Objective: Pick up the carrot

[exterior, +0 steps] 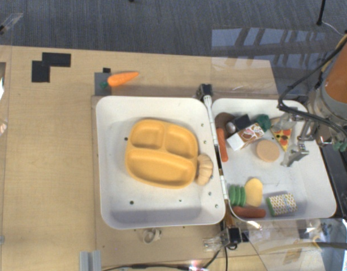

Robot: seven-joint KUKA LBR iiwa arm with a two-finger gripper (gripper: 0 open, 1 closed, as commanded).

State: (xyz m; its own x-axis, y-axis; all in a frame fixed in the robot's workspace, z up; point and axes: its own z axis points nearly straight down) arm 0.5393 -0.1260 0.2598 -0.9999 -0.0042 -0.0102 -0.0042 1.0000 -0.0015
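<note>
Down at the near edge of the right bin [330, 203] sit a red sausage [250, 212], green slices [237, 195] and a patterned block [281, 204]. As for the carrot [122, 78], it lies out on the desk [43, 168], beyond the far left corner of the left bin [105, 168], well apart from the claw [296, 153]. That claw hangs over the right bin's right side, just beside a tan disc [268, 151]. Its fingers look slightly parted with nothing between them. A yellow divided tray [161, 153] fills the left bin's middle.
</note>
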